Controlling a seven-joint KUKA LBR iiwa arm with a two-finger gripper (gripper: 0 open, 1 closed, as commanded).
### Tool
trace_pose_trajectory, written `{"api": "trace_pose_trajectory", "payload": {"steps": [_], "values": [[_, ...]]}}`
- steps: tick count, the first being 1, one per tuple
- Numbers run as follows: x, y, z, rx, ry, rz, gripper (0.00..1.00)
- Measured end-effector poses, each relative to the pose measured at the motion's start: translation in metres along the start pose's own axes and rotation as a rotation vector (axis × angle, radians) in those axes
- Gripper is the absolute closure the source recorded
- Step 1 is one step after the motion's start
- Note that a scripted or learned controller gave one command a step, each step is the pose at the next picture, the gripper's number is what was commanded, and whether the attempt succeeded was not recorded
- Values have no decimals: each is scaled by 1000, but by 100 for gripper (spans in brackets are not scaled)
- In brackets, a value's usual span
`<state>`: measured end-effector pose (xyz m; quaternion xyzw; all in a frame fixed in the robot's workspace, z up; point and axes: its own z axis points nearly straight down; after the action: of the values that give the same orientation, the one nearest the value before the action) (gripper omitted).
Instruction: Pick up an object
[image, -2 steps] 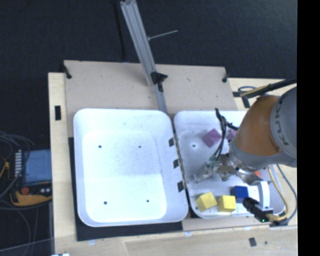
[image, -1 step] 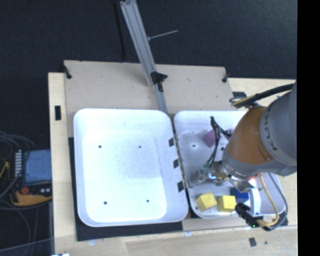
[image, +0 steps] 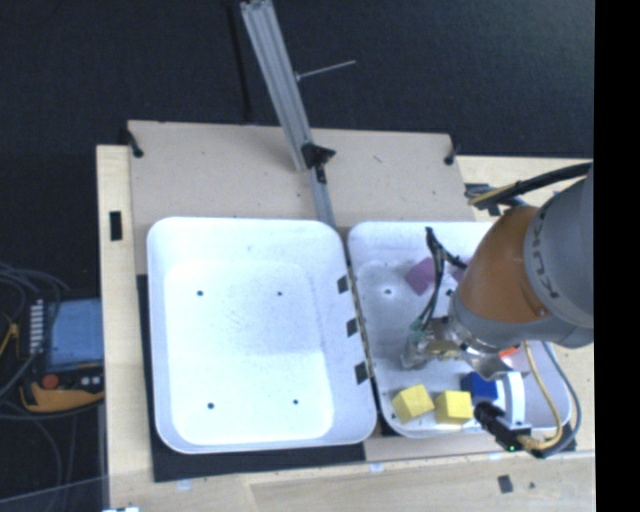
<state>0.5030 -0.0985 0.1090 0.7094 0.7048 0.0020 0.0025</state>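
I can't tell how the jaws stand; my gripper hangs in the right bin, two yellow blocks just below, a purple piece above.

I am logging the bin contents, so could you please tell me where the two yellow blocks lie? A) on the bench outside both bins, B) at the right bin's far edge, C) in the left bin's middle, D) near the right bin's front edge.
D: the two yellow blocks lie side by side near the front edge of the right bin, below the gripper.
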Motion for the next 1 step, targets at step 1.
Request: {"api": "trace_pose_trajectory", "payload": {"steps": [1], "values": [[-1,-3,-62,-1,-1,-9,100]]}}
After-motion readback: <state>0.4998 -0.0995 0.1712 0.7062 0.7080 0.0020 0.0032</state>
